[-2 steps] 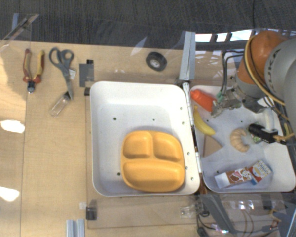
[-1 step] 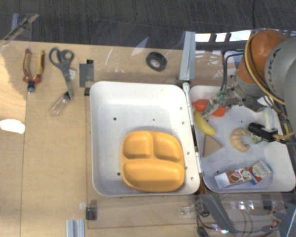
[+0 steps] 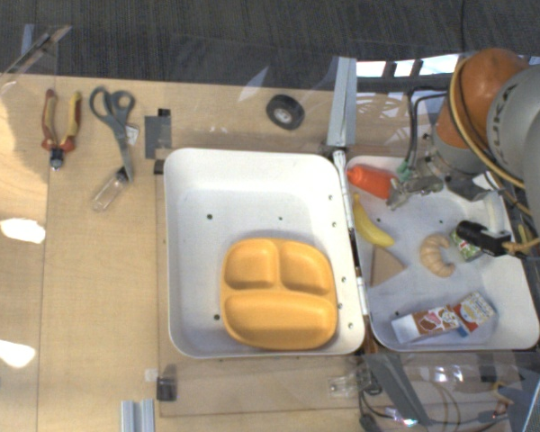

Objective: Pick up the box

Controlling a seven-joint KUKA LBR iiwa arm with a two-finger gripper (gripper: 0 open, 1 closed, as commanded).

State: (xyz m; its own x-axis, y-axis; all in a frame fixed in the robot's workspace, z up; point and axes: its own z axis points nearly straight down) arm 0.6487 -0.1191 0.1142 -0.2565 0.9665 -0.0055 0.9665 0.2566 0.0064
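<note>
Two shallow white bins (image 3: 189, 241) (image 3: 522, 327). One yellow three-compartment plastic tray (image 3: 279, 292), one flat printed carton box (image 3: 444, 318), one yellow banana (image 3: 371, 227), one croissant (image 3: 437, 254). On the worktop (image 3: 72, 286): one pair of grey scissors (image 3: 115, 124), one pair of red-handled pliers (image 3: 59, 124), one black tape roll (image 3: 285, 111).

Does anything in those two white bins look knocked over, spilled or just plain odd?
Nothing looks spilled or broken. The box lies flat and askew near the right bin's front edge. The yellow tray sits slightly crooked in the left bin. The banana rests against the wall between them.
</note>
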